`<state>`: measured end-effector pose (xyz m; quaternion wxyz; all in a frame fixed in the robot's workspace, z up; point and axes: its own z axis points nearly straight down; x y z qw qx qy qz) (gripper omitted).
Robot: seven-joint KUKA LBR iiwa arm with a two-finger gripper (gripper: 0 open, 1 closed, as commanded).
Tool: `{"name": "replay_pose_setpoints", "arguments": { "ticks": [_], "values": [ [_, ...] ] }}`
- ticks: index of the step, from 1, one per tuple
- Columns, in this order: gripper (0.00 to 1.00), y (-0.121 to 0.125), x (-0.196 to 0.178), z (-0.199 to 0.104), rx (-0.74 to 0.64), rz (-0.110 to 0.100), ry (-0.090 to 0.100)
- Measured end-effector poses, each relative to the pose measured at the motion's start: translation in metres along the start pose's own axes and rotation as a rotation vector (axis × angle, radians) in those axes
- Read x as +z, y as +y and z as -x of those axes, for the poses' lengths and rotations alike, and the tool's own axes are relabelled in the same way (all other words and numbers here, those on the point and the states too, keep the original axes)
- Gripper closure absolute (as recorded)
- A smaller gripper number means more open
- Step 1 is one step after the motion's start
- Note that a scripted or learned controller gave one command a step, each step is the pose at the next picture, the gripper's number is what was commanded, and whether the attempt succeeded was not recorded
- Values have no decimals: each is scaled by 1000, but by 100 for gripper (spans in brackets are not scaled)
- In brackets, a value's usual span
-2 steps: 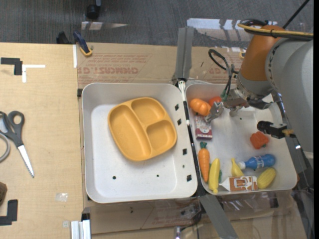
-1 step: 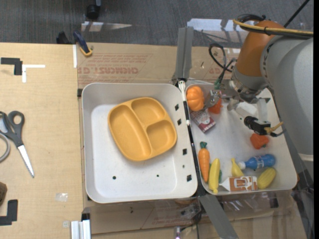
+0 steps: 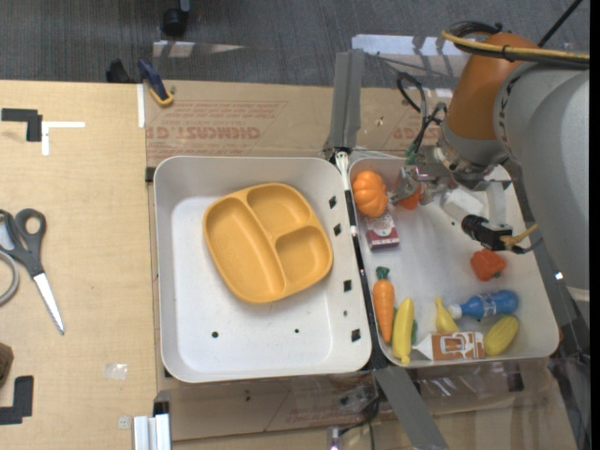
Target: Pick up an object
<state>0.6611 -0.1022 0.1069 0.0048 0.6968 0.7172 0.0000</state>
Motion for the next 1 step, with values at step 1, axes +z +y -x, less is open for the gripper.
{"name": "replay_pose_setpoints", "arguments": {
  "ticks": [1],
  "values": [
    [100,-29,-162,-93,-32,-8,5]
  ]
}}
